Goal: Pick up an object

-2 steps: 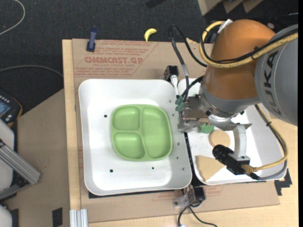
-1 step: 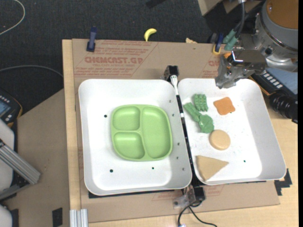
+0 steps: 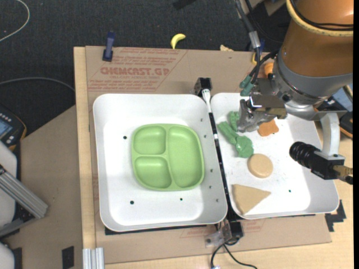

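**Arm low over the right bin**

The grey-and-orange arm (image 3: 317, 38) hangs over the right bin (image 3: 314, 198). In the left bin (image 3: 109, 167) lies a green divided plate (image 3: 168, 156). The right bin holds a tan wedge (image 3: 249, 197), a round tan disc (image 3: 261, 166), a green floppy piece (image 3: 236, 139) and an orange piece (image 3: 268, 128). The gripper (image 3: 245, 122) sits right at that green piece — open or closed, I can't tell.

One fixed camera overhead, slanting down on both bins (image 3: 106, 150).

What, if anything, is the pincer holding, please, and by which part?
It cannot be told: the pincer sits low over the green toy, with no hold visible.
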Robot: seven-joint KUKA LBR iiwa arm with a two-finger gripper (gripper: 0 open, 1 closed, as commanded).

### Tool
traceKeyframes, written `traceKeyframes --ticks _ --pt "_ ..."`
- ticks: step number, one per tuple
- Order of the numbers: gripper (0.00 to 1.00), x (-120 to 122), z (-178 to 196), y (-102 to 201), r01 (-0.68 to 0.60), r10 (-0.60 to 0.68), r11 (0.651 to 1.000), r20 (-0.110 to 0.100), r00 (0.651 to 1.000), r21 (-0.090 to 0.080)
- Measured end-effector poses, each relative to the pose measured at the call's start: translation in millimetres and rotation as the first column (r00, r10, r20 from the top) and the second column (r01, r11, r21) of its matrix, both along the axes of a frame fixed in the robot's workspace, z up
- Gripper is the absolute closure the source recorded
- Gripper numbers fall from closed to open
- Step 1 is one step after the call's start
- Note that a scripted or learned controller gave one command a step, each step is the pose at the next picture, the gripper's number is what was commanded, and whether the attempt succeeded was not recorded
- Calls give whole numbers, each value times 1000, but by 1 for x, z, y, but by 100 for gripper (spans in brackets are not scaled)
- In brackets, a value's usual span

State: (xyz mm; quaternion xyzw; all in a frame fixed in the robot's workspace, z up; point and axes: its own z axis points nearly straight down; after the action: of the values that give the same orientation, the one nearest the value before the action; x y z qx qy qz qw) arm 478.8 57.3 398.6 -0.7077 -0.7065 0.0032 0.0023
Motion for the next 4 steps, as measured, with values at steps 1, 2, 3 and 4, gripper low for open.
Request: traceKeyframes --ticks 1,2,3,4 --pt "100 0 -26 61 -8 8 1000 2 1000 2" --pt "100 1 -14 58 -5 5 1000 8 1000 1" --pt "100 0 -87 60 0 0 1000 0 1000 0" --pt "100 25 -125 -24 8 -8 1000 2 1000 -2"
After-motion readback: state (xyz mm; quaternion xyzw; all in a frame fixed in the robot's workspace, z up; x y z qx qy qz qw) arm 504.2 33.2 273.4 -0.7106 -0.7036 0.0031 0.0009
